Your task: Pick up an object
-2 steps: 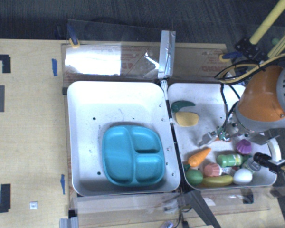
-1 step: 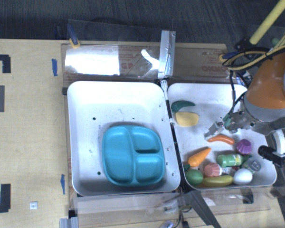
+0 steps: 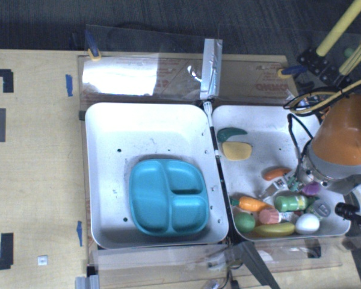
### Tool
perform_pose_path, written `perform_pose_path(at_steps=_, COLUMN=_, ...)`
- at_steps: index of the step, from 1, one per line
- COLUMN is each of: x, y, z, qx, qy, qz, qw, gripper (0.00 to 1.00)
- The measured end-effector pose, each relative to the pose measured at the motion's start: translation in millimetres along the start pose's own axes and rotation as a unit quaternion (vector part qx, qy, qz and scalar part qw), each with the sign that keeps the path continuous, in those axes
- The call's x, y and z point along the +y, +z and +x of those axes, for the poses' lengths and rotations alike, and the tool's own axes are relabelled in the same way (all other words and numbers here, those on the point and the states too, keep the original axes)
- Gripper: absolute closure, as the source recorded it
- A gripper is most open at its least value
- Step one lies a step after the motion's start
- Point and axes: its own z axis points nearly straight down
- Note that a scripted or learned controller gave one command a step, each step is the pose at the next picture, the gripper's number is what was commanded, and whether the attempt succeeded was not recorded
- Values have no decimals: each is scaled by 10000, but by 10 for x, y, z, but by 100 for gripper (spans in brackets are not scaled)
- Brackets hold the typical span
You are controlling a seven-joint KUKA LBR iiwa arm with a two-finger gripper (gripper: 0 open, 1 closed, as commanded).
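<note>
The tool (image 3: pixel 287 187) hangs over the green can (image 3: pixel 290 202), which lies lengthwise left-right; its grip state is unreadable.

Left white bin (image 3: pixel 102 161) holds blue divided tray (image 3: pixel 168 195), three compartments, lying flat near front wall; right white bin (image 3: pixel 259 119) just beside it, walls touching; clear plastic sheet (image 3: pixel 144 71) behind bins, silver tape strip (image 3: pixel 211 68) at its right end; wooden counter (image 3: pixel 30 173) carries black marks (image 3: pixel 3 80) and blue tape bits (image 3: pixel 68 84) on left.
</note>
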Motion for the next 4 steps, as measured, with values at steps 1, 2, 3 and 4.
perform_pose_path(at_steps=1, x=736, y=21, z=-507, qx=15, qy=-56, qz=10, qw=10000, gripper=0)
perform_pose_path(at_steps=2, x=899, y=-797, z=-557, qx=-8, qy=-1042, qz=-9, qw=9946, gripper=0)
perform_pose_path(at_steps=3, x=751, y=11, z=-874, qx=-1, qy=-1173, qz=3, qw=9931, gripper=0)
perform_pose_path(at_steps=4, x=768, y=-99, z=-875, qx=-8, qy=-1168, qz=-17, qw=9931, gripper=100)
